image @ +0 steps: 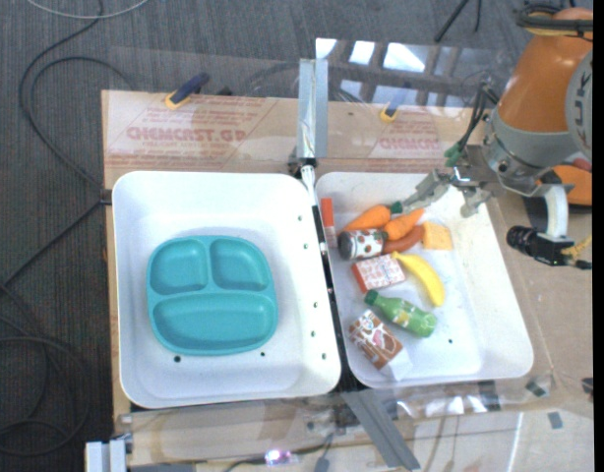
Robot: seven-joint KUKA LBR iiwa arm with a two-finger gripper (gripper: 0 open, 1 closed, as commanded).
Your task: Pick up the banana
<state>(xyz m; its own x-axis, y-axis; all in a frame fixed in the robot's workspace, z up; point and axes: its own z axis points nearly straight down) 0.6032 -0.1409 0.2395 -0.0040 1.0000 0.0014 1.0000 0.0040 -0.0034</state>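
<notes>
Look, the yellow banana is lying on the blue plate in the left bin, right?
Not quite. The camera view shows the yellow banana in the right bin, among the other toy food. The blue plate does sit in the left bin.

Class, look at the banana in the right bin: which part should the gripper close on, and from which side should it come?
Probably the banana's middle, from straight above, fingers closing across its narrow width. It lies flat, running diagonally, with the red-and-white packet close on one side and the green bottle near its lower end; its right flank faces bare bin floor.
</notes>
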